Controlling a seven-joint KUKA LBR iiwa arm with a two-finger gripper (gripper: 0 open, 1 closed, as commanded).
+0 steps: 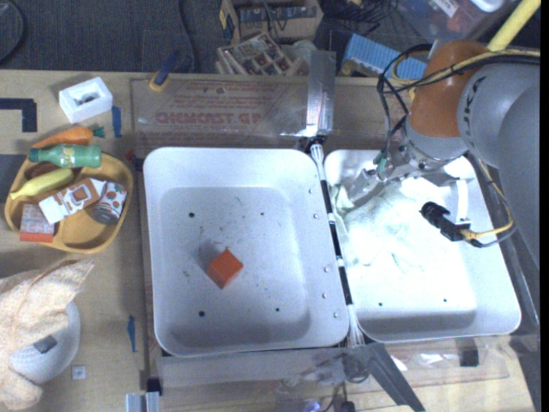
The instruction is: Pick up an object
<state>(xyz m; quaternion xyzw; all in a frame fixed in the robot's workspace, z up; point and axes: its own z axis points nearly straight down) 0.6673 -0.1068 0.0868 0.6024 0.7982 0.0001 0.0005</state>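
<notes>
An orange-red cube lies on the floor of the left white bin, a little left of its middle. The grey arm with its orange band comes in from the upper right. Its gripper is low over the far-left corner of the right white bin, close to the wall between the two bins. The gripper's tip is small and washed out against the bright bin floor, and I make out nothing held in it. The cube is well apart from the gripper, in the other bin.
A black cable with a plug hangs from the arm over the right bin. Left of the bins stand a yellow bowl of toy food, a pale cloth and a small white box. A clear plastic sheet lies behind the bins.
</notes>
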